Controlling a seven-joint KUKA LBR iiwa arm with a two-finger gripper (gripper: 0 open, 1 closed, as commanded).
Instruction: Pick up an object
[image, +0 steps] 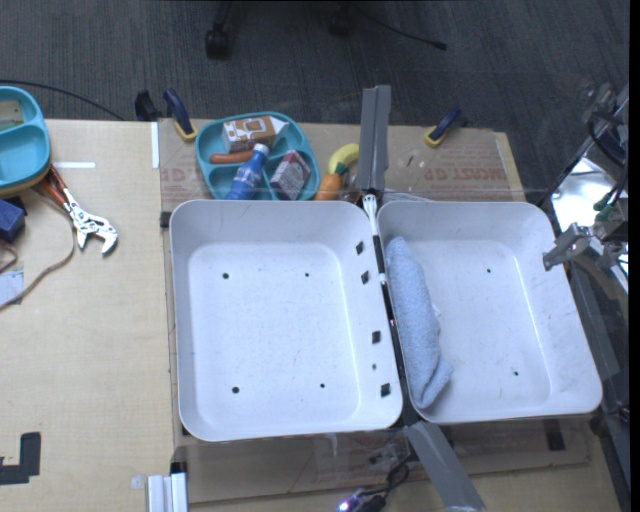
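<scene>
— So, in the camera view, where is the target?
— A pale blue folded cloth (414, 334) lies along the right white bin (560, 330)'s left wall, long axis near-to-far.
— The gripper (585, 240)?
— At the right rim, well right of it; grip state unclear.

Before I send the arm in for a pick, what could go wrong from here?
The only pickable item, the grey cloth, lies hard against the right bin's left wall, so a finger may strike the wall. It is limp and flat, so the fingers might pinch only a fold or slide off. The gripper waits at the right rim.
</scene>
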